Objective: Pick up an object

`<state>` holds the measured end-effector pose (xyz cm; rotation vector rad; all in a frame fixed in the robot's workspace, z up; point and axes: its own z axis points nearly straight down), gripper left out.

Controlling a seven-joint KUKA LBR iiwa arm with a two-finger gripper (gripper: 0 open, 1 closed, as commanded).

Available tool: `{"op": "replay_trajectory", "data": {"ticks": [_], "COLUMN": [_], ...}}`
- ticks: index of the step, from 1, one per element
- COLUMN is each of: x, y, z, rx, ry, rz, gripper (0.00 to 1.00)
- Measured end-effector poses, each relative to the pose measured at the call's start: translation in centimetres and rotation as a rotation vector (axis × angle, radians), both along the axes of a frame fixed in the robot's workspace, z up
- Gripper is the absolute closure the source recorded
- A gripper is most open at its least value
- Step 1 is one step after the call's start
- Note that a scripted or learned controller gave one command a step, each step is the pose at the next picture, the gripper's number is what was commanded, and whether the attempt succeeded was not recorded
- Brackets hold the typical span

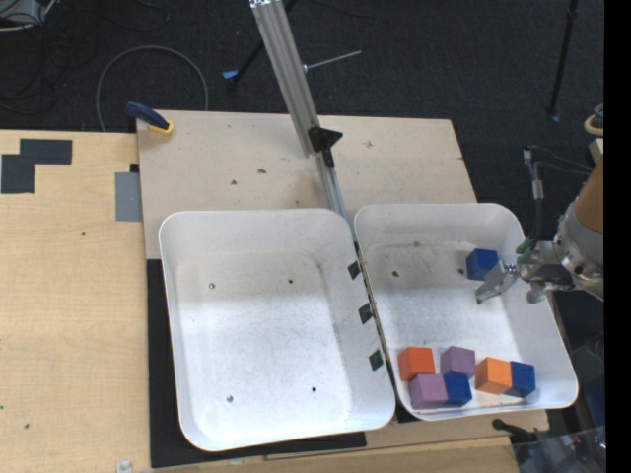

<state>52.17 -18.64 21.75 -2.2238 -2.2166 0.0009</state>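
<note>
Seven small cubes lay in the right shallow white plastic bin [444,227], and we judged all of them to be light, stiff blocks with flat faces, probably wood or hard plastic, not fragile. One small blue cube [482,263] stood alone in the upper part of that bin, near the right wall. The other six were gathered at the front edge: an orange cube [416,362], a purple cube [457,359], a larger purple cube [427,390], a blue cube [457,390], a second orange cube [493,373] and one more blue cube [523,377], most of them touching a neighbour.

The claw [496,285] of the grey arm was just beside the lonely blue cube, slightly in front of it and to its right. We could not tell if it was spread or pressed together, and we saw nothing pinched in it.

We thought the lonely cube was the easiest to take, by two opposite flat sides, because free space was around it. Its smooth faces could slip if the hold was off the centre. The crowded cubes gave little room.

The left white bin [187,264] sat on the pale wooden worktop [246,156]. We could read no brand, label or writing anywhere.
</note>
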Motion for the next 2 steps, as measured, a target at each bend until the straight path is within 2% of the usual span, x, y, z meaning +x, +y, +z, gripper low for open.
{"op": "replay_trajectory", "data": {"ticks": [1, 2], "x": [8.3, 11.2], "y": [-2.2, -2.3], "z": [-5.4, -9.4], "rx": [-0.001, -0.002], "ry": [0.001, -0.001], "rz": [0.007, 0.003], "gripper": [0.00, 0.00]}}
